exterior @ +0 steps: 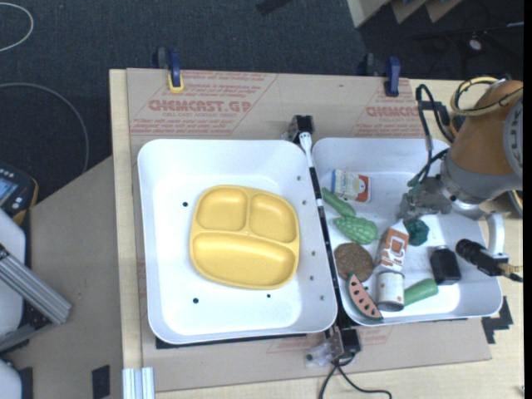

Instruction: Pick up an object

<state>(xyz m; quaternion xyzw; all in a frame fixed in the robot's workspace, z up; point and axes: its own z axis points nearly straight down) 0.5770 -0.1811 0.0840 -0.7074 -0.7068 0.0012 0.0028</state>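
Observation:
The right bin (391, 150) holds several small items. There is a white and red carton (351, 184), a green pod (337, 204), a bumpy green piece (356, 227) and a brown round cookie (354, 260). Nearer the front lie a watermelon slice (362, 298), an orange-labelled can (391, 266), a green cylinder (421, 290) and a black block (444, 266). A teal object (418, 230) lies right of the can. My gripper (413, 209) is low in the bin's right half, directly over the teal object's upper edge.
The left bin (166, 248) carries a yellow divided plate (244, 236). The grey arm with its orange band (482, 140) hangs over the right bin's far right corner. Blue clamps (174, 67) hold the cardboard at the back edge.

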